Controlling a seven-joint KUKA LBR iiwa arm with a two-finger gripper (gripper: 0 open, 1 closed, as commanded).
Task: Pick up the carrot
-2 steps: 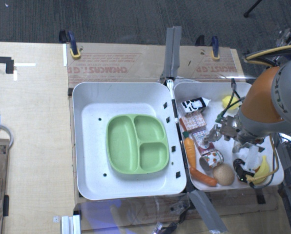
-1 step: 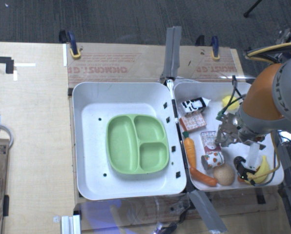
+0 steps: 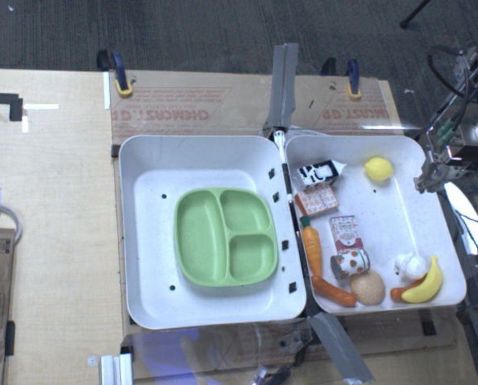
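The carrot is orange with a green top. It lies along the left wall of the right bin, green end pointing to the back. My gripper hangs over that bin's right rim, far to the right of the carrot and nowhere near touching it. Cables and the wrist cover most of it.
A red-orange sausage-like piece lies just in front of the carrot. Around it are small cartons, a can, a brown egg, a banana, a white toy and a lemon. A green divided plate sits in the left bin.
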